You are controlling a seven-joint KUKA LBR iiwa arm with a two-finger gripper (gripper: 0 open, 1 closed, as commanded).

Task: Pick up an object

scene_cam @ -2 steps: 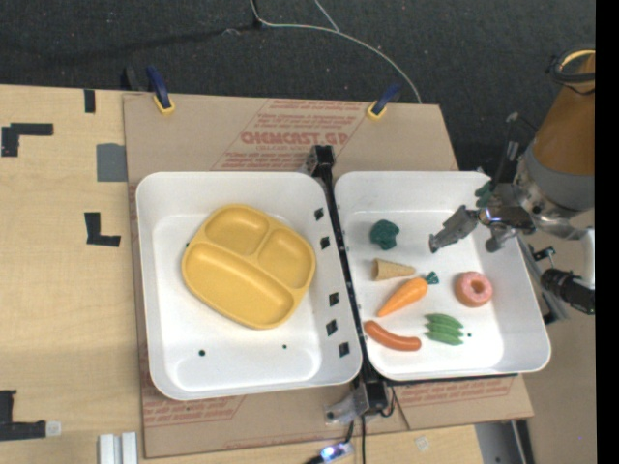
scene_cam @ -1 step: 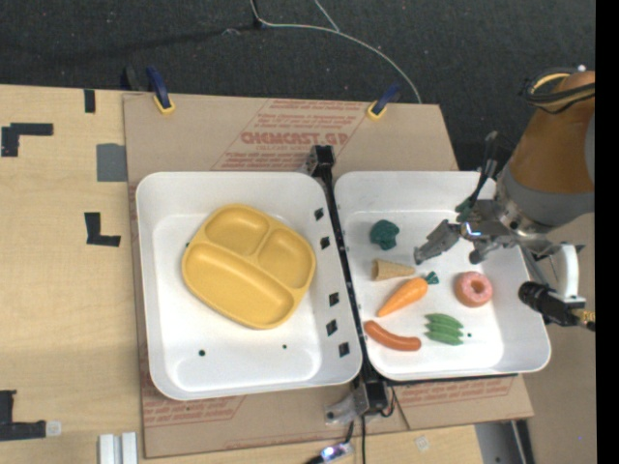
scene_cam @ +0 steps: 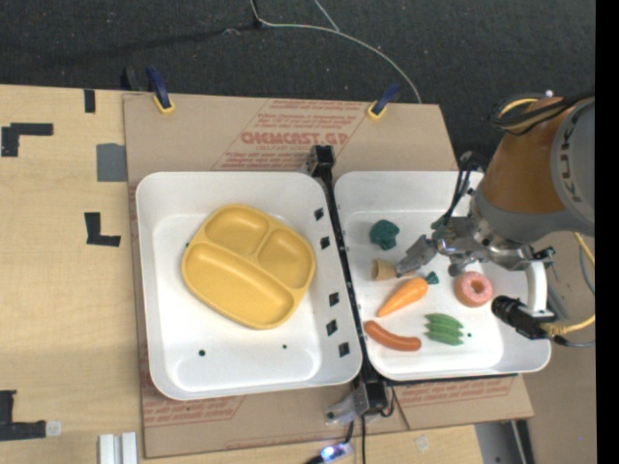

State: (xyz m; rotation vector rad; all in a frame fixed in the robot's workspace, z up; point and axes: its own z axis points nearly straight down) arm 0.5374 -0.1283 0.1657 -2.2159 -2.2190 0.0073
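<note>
Carrot [scene_cam: 402, 296]: lies in the right bin, near its middle, slanting from lower left up to upper right; its green top end sits just beside the gripper.
Gripper [scene_cam: 422, 255]: hangs low over the right bin, just above the carrot's top end; whether the jaws are open or closed cannot be told, and nothing shows between them.
Cone [scene_cam: 384, 270]: small tan piece just left of the gripper.
Broccoli [scene_cam: 385, 232]: dark green, toward the bin's far side.
Donut [scene_cam: 474, 289]: pink ring, right of the carrot, partly under the wrist.
Sausage [scene_cam: 393, 336]: red-orange, near the front wall.
Peas [scene_cam: 444, 328]: green pod, right of the sausage.
Right bin [scene_cam: 406, 193]: white, holds all the small items.
Left bin [scene_cam: 164, 288]: holds a yellow tray [scene_cam: 250, 265] with compartments.
Arm [scene_cam: 527, 187]: reaches in from the right, orange band above the wrist.
Table [scene_cam: 58, 278]: light wood, with cardboard [scene_cam: 280, 133] under both bins.
</note>
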